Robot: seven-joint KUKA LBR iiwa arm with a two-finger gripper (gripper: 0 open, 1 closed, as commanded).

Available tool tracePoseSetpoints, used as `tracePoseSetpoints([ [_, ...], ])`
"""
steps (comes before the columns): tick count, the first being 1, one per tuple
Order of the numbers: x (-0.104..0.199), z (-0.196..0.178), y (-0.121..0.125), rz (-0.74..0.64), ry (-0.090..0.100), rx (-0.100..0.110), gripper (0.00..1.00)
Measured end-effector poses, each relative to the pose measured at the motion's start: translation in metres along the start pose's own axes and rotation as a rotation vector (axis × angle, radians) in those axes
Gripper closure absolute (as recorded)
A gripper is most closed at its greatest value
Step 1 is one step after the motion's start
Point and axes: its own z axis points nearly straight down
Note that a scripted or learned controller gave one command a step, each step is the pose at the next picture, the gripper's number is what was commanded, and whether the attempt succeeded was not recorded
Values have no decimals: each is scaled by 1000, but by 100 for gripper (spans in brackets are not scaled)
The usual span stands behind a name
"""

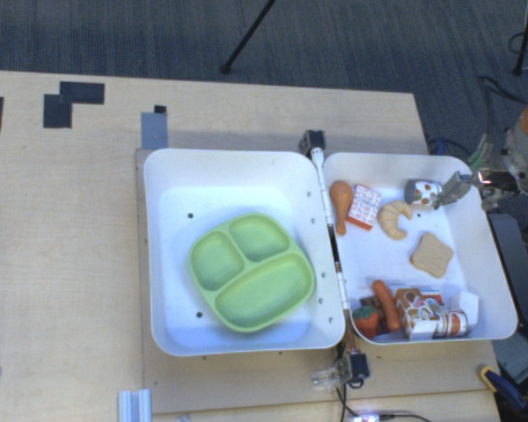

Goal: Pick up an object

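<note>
Reaching in from three o'clock, my gripper (pixel 453 188) sits over the upper rim of the right bin (pixel 502 310), and I cannot tell from this slanted view whether its jaws are open or closed. Nothing shows between them, so I judge the pick as not yet made.

The nearest candidate is a small grey and white object (pixel 421 192), just beside the jaws at their nine o'clock. It looks like the natural target. To do this well, I would centre the jaws over it and come straight down, because the bin wall stands close at twelve o'clock and could catch a finger.

The croissant (pixel 392 219) lies just beside it at seven o'clock, near enough to get nudged or pinched along with it. The toast slice (pixel 432 255) lies flat at six o'clock, apart from the others, but I expect it to be harder to grip. A red and white packet (pixel 364 207) and a drumstick-like piece (pixel 340 202) lie toward the divider at nine o'clock. At the bin's lower end a carrot (pixel 386 302), a tomato-like piece (pixel 367 321), a carton (pixel 418 303) and a can (pixel 438 325) crowd together, touching; I would avoid that cluster.

The left bin (pixel 163 253) holds a green divided plate (pixel 251 272), well apart from my reach. Both bins rest on the wooden worktop (pixel 62 262).
</note>
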Motion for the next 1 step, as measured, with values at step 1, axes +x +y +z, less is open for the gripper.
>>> tracePoseSetpoints([
  [1,69,119,-68,1,0,-6,0],
])
